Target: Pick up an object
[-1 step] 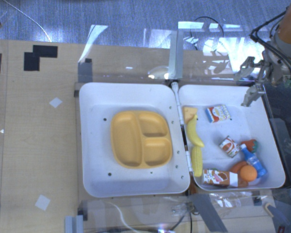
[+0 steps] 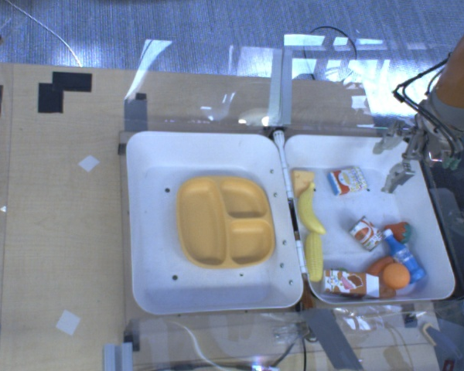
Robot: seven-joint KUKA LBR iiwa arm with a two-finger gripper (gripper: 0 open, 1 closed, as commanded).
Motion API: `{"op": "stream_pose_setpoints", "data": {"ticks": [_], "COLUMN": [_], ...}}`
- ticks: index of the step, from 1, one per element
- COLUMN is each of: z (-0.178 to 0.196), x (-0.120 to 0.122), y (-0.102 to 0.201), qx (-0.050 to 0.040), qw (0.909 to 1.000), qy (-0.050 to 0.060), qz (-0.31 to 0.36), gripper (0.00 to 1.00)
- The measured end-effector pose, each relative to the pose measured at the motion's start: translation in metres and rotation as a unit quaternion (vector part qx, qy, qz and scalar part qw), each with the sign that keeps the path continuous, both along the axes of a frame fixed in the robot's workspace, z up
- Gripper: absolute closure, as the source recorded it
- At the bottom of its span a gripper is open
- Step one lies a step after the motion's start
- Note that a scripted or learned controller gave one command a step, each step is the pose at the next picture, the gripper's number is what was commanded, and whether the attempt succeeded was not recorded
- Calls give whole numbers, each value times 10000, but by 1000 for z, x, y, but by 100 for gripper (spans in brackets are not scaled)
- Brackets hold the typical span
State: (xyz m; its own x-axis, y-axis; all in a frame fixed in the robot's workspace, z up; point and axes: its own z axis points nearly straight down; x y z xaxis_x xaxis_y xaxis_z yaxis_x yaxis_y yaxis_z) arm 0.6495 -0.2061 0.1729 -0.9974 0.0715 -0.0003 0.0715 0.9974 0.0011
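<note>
Nothing is held yet: the gripper point(image 2: 403, 163) is poised, fingers apart, over the right bin point(image 2: 442, 242) near the small carton point(image 2: 348, 181), and grasping remains.

We see a mustard-yellow divided tray point(image 2: 223, 221) in the plain white left bin point(image 2: 151, 230). Right of that tray lie a yellow banana point(image 2: 311, 213), a red-and-white carton point(image 2: 347, 180), a blue bottle point(image 2: 403, 256) and an orange ball point(image 2: 397, 276).
</note>
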Motion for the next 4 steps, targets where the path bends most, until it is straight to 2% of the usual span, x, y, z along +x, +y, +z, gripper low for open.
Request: {"op": "stream_pose_setpoints", "data": {"ticks": [1, 2, 3, 4], "z": [-60, -62, 19, -46], "x": [-19, 9, -5, 0], "y": [2, 93, 150, 110], "qx": [-3, 20, 22, 1], "qw": [9888, 9752, 9806, 9577], "qy": [-36, -53, -92, -22], "qz": [-1494, -2211, -1959, -2879], "gripper": [0, 0, 0, 0]}}
